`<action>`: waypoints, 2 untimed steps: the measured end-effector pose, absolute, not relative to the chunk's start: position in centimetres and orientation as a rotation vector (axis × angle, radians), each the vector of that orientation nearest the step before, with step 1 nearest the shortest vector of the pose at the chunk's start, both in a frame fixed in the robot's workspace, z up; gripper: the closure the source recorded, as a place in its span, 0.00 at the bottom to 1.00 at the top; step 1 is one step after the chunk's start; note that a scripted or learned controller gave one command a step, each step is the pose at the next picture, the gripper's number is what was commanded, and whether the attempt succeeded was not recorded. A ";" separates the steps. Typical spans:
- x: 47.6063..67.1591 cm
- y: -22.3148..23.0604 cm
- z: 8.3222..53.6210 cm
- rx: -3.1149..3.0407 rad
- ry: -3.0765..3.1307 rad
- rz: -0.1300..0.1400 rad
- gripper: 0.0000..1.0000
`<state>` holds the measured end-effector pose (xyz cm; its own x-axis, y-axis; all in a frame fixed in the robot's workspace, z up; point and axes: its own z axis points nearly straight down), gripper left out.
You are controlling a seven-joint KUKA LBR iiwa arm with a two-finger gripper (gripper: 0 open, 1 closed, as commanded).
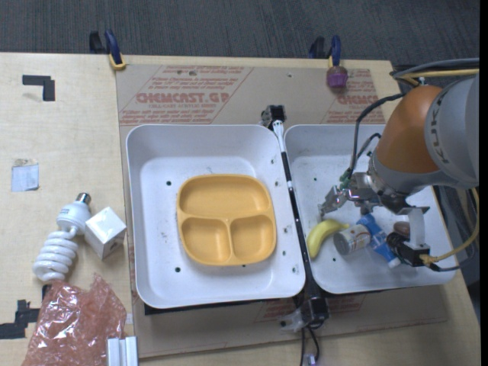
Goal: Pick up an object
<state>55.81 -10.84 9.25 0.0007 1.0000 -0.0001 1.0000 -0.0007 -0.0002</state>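
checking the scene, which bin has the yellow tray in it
The left bin: the yellow tray lies in it. The right bin holds the banana.

- Left bin [145, 204]: a yellow divided plate [226, 219] takes up the middle. Bare white floor runs round it on all sides, widest along the far edge and the left wall.
- Right bin [305, 147]: the far left part of the floor is bare and open to approach from above.
- Right bin, near half: crowded. A banana [323, 236], a small can [352, 240] and a blue item [377, 235] lie close together, the can just beside the banana.
- The arm [427, 139] overhangs the right bin's right side, with the pincer [343, 197] low over the clutter; access from the right is blocked.
- The ridge [284, 166] between the bins is a raised barrier.
- Bench [46, 151] left of the bins: a light bulb [59, 242], a white cube [105, 232] and a plastic bag [72, 322] stand near the front; farther back it is open.
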 end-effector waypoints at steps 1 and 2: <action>48.7 -11.1 9.2 -2.223 -2.220 0.000 0.00; 48.9 -11.1 10.2 -2.226 -2.219 -0.002 1.00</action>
